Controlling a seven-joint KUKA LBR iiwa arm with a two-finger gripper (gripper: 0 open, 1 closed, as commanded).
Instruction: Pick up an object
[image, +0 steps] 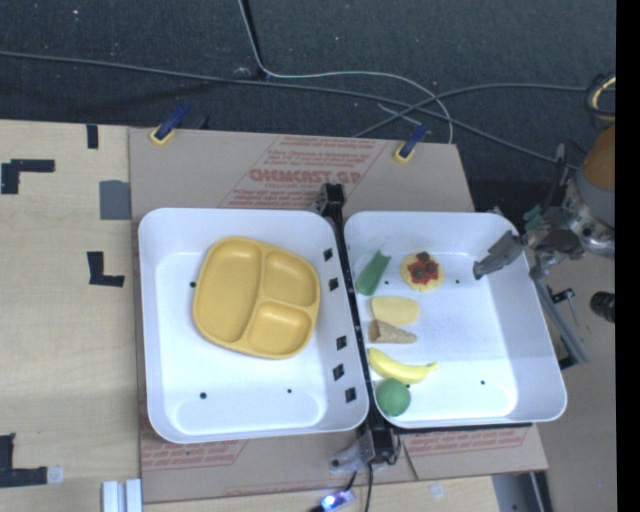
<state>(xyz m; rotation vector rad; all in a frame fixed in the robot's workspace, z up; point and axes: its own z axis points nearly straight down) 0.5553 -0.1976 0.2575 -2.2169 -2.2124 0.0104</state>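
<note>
Two shallow white bins sit side by side on a cardboard sheet. The left bin (165, 330) holds a yellow divided plate (256, 297). Along the left side of the right bin (520, 360) lie toy foods: a green pickle (373, 272), a small tart with red berries (422, 271), a pale yellow slice (396, 310), a tan wedge (392, 334), a banana (400, 368) and a green ball (393, 398). The gripper (497, 257) hangs over the right bin's upper right corner, well apart from the food, holding nothing; whether its fingers are spread or closed cannot be told.
</note>
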